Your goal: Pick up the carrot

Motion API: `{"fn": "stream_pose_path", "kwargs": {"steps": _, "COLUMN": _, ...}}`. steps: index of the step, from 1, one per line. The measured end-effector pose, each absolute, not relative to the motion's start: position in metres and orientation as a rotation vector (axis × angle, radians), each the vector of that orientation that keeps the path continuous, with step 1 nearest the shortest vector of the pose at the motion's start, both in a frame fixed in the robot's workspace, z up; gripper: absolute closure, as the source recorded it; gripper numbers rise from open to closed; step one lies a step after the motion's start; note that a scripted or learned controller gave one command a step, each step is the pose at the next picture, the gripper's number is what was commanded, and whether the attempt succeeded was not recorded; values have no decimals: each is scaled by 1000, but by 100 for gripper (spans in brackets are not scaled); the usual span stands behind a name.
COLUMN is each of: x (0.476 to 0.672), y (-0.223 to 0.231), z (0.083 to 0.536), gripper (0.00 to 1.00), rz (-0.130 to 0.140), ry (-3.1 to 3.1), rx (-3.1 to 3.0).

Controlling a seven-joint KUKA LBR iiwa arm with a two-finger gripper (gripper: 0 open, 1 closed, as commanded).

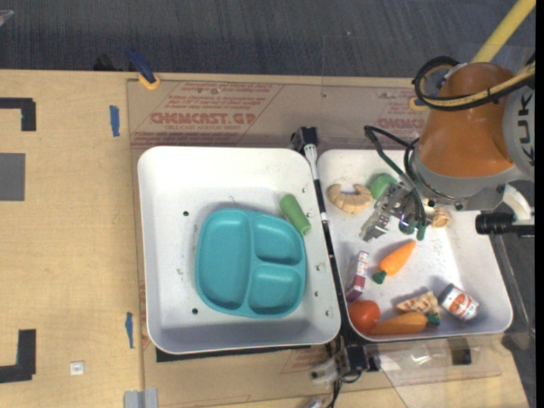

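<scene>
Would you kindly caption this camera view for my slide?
Gripper hovers above the carrot in the right bin.

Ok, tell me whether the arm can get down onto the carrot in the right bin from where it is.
Probably yes. The gripper hangs just above and left of the carrot, which lies on open bin floor, apart from the marker and the croissant.

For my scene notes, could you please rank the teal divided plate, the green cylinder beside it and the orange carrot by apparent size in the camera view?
1. Teal divided plate
2-3. Green cylinder and orange carrot look alike; unranked.
</scene>
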State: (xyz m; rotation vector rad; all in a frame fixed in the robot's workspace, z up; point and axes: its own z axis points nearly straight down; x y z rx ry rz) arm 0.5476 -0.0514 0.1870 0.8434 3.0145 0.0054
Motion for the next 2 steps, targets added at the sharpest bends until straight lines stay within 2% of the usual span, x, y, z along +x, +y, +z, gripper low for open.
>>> {"fn": "stream_pose_path", "kwargs": {"steps": 1, "x": 547, "y": -52, "z": 185, "gripper": 0, "rz": 4, "ry": 3018, "rx": 846}}
{"fn": "stream_pose_path", "kwargs": {"steps": 2, "x": 530, "y": -79, "z": 125, "gripper": 0, "rz": 24, "ry": 2942, "rx": 1003}}
